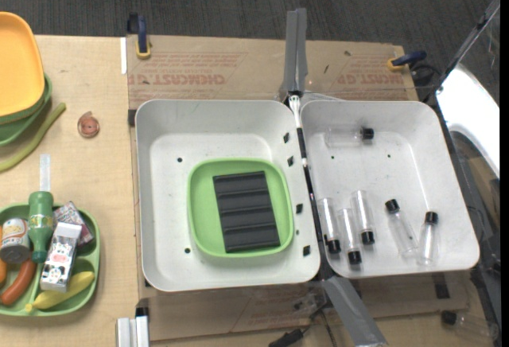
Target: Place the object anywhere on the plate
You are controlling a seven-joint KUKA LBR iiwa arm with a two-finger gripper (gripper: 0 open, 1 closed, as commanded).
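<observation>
Ribbed black block (pixel 246 212), taken as the task's object, lying flat on the green plate (pixel 200 206), wholly within the rim and roughly centred. Plate seated in the middle of the left white bin (pixel 159 170). Right white bin (pixel 413 146) carrying six clear vials with black caps: one lone vial (pixel 350 135) lying on its side near the far wall, a cluster of three vials (pixel 348 228) at the near left, touching or nearly so, and a pair of vials (pixel 413 230) at the near right.

Pincer state: cannot be told from this view.

Step in hand, by judgement: placement apparently complete, with the block at rest on the plate and nothing gripping it. Remaining move, if so: none beyond keeping clear of the left bin.

Alternative reading: a vial as the object, not yet picked. Calls then for a descent over the lone vial, well apart from its neighbours, a grasp across its round body (likely to roll), a carry over the seam between the bins, and a release on bare green beside the block.
</observation>
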